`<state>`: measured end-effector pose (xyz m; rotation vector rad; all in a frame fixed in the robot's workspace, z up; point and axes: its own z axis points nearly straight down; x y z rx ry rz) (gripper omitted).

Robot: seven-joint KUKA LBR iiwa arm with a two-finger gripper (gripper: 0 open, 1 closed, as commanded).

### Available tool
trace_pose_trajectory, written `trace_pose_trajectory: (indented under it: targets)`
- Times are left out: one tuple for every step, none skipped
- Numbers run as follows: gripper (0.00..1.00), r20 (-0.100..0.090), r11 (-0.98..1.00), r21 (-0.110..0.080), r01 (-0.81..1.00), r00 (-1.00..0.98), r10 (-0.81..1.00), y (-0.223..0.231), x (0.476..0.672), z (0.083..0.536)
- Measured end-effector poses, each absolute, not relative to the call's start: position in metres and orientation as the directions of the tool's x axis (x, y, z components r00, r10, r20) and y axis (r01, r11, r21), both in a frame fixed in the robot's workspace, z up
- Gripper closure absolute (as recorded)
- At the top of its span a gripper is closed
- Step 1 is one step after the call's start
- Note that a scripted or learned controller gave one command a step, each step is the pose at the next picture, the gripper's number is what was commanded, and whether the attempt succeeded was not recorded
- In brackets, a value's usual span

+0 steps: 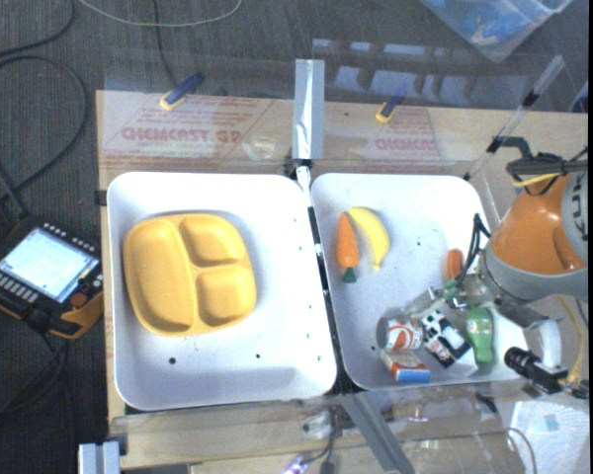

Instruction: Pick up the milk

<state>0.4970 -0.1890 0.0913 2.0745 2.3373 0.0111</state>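
The milk (443, 337) is a small carton with black and white cow patches, lying on its side near the front of the right bin (415, 196). It rests between a tin can (400, 336) and a green bottle (480, 334). My gripper (462, 294) hangs just above and slightly behind the carton, under the grey wrist and orange band (537, 233). The wrist body hides much of it, and nothing is visibly lifted off the bin floor.
A carrot (347, 245) and a banana (373, 233) lie at the back left of the right bin. A small red item (455, 262) sits by the wrist, and a red and blue box (409, 370) is at the front wall. The left bin (148, 373) bears a yellow divided tray (190, 271).
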Motion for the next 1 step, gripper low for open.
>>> trace_pose_trajectory:
  targets:
    - [0.00, -0.008, 0.119, 0.016, 0.993, -0.119, 0.993, -0.1890, 0.4970, 0.0913]
